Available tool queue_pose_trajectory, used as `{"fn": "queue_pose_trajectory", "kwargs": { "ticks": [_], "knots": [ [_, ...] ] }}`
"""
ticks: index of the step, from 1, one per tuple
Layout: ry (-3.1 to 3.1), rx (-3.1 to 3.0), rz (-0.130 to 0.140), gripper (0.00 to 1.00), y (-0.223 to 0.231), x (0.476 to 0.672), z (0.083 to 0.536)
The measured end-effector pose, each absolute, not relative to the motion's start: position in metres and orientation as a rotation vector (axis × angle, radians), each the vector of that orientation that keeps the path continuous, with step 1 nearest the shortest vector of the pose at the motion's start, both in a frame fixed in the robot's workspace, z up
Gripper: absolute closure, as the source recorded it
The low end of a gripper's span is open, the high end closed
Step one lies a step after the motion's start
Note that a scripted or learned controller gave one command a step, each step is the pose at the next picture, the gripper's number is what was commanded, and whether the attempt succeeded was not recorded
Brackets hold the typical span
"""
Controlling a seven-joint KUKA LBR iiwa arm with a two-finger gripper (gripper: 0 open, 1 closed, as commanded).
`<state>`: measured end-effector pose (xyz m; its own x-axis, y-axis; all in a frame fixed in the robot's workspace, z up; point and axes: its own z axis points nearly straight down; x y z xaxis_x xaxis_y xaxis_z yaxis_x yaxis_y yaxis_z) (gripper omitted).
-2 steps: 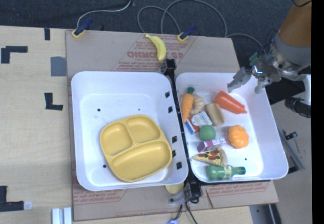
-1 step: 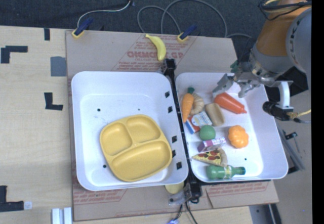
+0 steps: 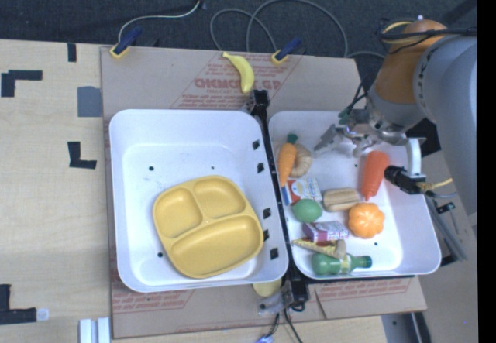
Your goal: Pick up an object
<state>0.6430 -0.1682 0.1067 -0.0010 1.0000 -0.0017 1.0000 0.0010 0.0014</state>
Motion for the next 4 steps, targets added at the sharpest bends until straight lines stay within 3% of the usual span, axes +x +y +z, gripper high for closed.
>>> {"fn": "queue_pose_trajectory", "kwargs": {
  "ticks": [1, 2, 4],
  "knots": [
    [2.215, 2.225, -0.004, 0.00, -0.228, 0.583, 0.174],
    [2.208, 2.207, 0.011, 0.00, -0.226, 0.596, 0.124],
    [2.204, 2.204, 0.042, 0.00, -0.153, 0.587, 0.107]
  ]
}}
